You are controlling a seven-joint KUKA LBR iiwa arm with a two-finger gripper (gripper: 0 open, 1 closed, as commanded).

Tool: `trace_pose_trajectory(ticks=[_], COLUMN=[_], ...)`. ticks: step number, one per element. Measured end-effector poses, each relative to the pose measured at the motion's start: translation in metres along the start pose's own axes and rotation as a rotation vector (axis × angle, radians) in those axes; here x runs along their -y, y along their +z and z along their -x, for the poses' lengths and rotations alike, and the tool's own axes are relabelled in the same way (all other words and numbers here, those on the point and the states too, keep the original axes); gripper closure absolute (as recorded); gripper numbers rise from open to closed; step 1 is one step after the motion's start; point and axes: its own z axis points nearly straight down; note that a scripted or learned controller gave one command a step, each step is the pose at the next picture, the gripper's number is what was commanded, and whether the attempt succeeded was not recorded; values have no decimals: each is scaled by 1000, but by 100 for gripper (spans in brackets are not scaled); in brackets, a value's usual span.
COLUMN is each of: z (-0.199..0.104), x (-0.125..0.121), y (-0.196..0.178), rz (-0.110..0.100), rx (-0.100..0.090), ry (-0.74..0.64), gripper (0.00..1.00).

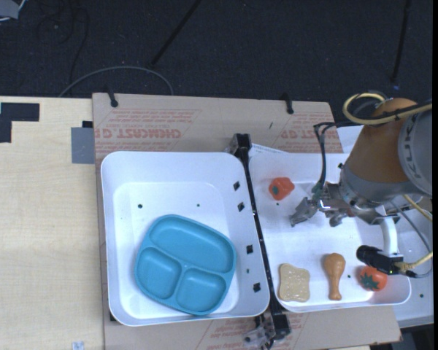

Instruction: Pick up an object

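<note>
The gripper [304,214] is hovering, seemingly empty and part-open, near the small orange-red toy fruit [280,188]; next it needs lowering over it.

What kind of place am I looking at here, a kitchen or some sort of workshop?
Most likely a robotics lab bench, not a kitchen. A robot arm reaches over two white bins, the food in them, like the drumstick and bread slice, looks like toys, and cables trail across the dark floor behind.
</note>
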Motion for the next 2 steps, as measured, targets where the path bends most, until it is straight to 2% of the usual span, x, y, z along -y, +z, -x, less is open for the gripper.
trace_pose_trajectory(ticks=[1, 2], z=[-1, 0], x=[0, 0], y=[49, 37], rz=[4, 5], rx=[1, 1], ry=[1, 5], gripper=[0, 100])
